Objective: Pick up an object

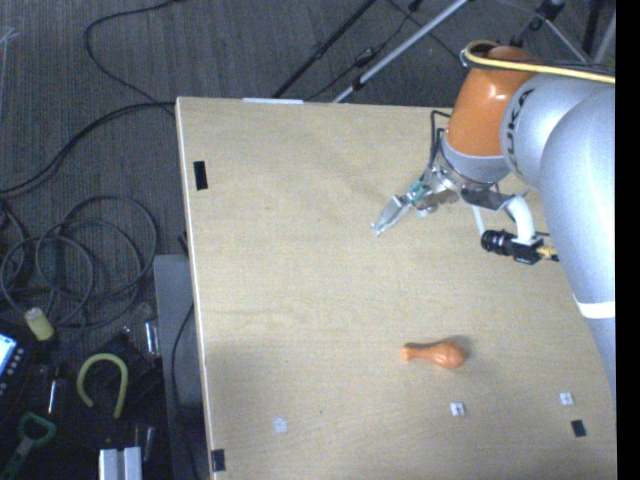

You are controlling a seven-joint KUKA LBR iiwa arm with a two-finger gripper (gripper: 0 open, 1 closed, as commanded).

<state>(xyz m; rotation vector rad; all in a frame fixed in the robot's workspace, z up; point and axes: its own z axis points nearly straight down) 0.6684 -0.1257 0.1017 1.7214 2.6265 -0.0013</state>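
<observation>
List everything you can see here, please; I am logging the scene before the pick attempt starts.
Wooden board: one, light tan, filling the middle of the view.
Orange object: one, pear-shaped with a narrow neck, lying on the board's lower right part.
Black marks: a few, small, near the board's edges.
Cables: several, black, looped on the dark floor at left.
Tripod legs: several, grey and black, on the floor at top.
Green hook: one, on the floor at lower left.
Arm: one, grey with an orange band, entering from the right.
Gripper: one, metallic, above the board's upper right.
</observation>
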